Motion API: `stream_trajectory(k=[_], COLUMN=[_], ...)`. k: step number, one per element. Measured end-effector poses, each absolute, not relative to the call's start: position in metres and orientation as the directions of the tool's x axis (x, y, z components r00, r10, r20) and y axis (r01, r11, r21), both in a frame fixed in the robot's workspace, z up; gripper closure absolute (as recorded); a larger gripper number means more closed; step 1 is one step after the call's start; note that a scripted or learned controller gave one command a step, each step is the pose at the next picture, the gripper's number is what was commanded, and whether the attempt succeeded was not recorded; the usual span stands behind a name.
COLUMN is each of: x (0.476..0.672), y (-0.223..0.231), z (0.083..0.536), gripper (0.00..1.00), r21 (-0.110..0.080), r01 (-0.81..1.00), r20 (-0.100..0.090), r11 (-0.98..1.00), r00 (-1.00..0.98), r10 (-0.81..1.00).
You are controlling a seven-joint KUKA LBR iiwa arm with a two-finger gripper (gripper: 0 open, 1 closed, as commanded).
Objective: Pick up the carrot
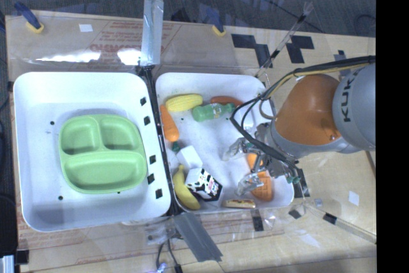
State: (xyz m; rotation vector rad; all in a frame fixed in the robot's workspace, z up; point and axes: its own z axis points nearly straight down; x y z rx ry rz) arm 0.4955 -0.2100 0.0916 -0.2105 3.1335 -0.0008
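The carrot (pixel 169 125) is a long orange piece lying along the left wall of the right bin (pixel 211 80), pointing up and down in the view. My gripper (pixel 239 167) hangs low over the right part of the same bin, well to the right of the carrot. Its two pale fingers (pixel 232 150) stand apart, so it is open. A different orange object (pixel 262 188) lies partly under the wrist, beside the lower finger. Nothing shows gripped between the fingers.
In the right bin are a corn cob (pixel 183 101), a green bottle (pixel 213 112), a red item (pixel 225 100), a white block (pixel 189 155), a banana (pixel 183 192), a black-and-white cube (pixel 206 184) and a bun (pixel 239 203). The left bin (pixel 38 99) holds a green divided plate (pixel 101 155).
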Motion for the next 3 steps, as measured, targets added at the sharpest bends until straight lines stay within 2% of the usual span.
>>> stream_trajectory(k=[1,2,3], x=[0.499,0.501,0.502], y=[-0.207,-0.152,-0.152], z=[0.103,0.092,0.102], gripper=[1.00,1.00,1.00], r21=[-0.002,0.002,0.001], r01=[-0.145,0.334,0.328], r20=[-0.005,0.003,0.002], r11=[0.989,0.943,0.945], r00=[-0.989,-0.943,-0.945], r10=[-0.145,0.334,0.328])
